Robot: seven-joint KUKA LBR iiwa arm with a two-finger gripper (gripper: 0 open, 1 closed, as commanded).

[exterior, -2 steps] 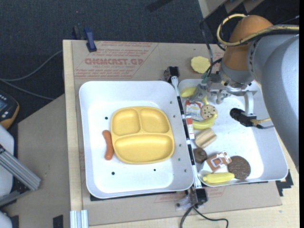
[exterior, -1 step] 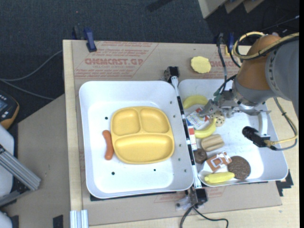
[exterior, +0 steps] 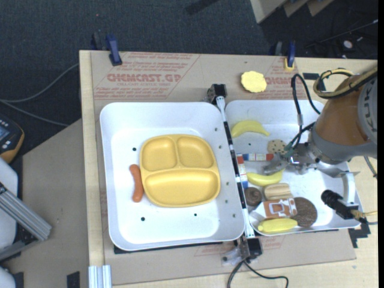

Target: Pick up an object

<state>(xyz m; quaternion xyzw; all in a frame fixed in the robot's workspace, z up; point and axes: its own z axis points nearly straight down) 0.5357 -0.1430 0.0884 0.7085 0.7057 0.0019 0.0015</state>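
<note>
- We see two white bins side by side on the bench: the left bin [exterior: 114, 161] and the right bin [exterior: 264, 108].
- In the left bin a yellow divided tray [exterior: 179, 170] lies near the middle, with three compartments.
- A small orange-red sausage [exterior: 137, 182] lies just beside the tray's left edge, on the bin floor, lengthwise from far to near.
- The right bin holds a crowd of small toy foods. A banana [exterior: 249, 128] lies in its far left part.
- Below that we see a round speckled cookie [exterior: 275, 146] and a thin red, white and blue stick [exterior: 254, 157] near the bin's left wall.
- A second yellow banana-like piece [exterior: 264, 178] lies near the middle of that bin, just below the gripper.
- Nearer to us sit a tan bun [exterior: 276, 191], a dark round piece [exterior: 252, 195], a small orange and white carton [exterior: 279, 208], a brown disc [exterior: 305, 210] and a yellow piece [exterior: 277, 225] at the near edge.
- The arm [exterior: 339, 125] reaches in from the right, over the right bin.
- The gripper [exterior: 292, 158] sits low among the items, between the cookie and the second banana-like piece.
- The fingers blur into the wrist hardware, so we cannot tell how wide they stand, nor whether anything is between them.
- A yellow flat piece [exterior: 254, 81] lies on the board beyond the right bin, outside both bins.
</note>
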